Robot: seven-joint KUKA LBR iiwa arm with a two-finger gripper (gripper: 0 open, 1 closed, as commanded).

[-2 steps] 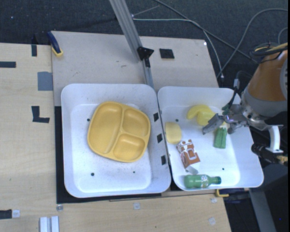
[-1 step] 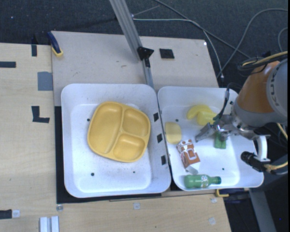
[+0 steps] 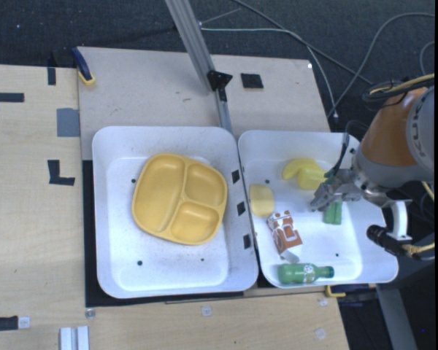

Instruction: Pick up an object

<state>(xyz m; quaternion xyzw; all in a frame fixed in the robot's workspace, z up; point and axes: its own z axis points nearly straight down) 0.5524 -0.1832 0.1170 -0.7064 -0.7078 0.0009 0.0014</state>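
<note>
While gripper (image 3: pixel 327 199) hangs over green block (image 3: pixel 333 214), centre-right of frame, approach step; can't tell finger state; next: descend & clamp.

Right bin (image 3: pixel 259 143): crowded. A yellow banana-shaped toy (image 3: pixel 304 172) lies at the far middle, a pale yellow block (image 3: pixel 261 200) near the left wall, an orange-and-white carton (image 3: pixel 283 232) at the centre, and a green bottle (image 3: pixel 304 272) along the near wall. The gripper (image 3: pixel 328 195) and a small green object (image 3: pixel 333 214) fill the right-centre, with the arm (image 3: pixel 398 141) over the right wall. Open floor remains at the far left corner and between carton and right wall.

Left bin (image 3: pixel 106 217): a yellow divided tray (image 3: pixel 179 197) covers the centre; a clear strip runs along the near wall. A slanted metal post (image 3: pixel 193 39) stands beyond the bins.
</note>
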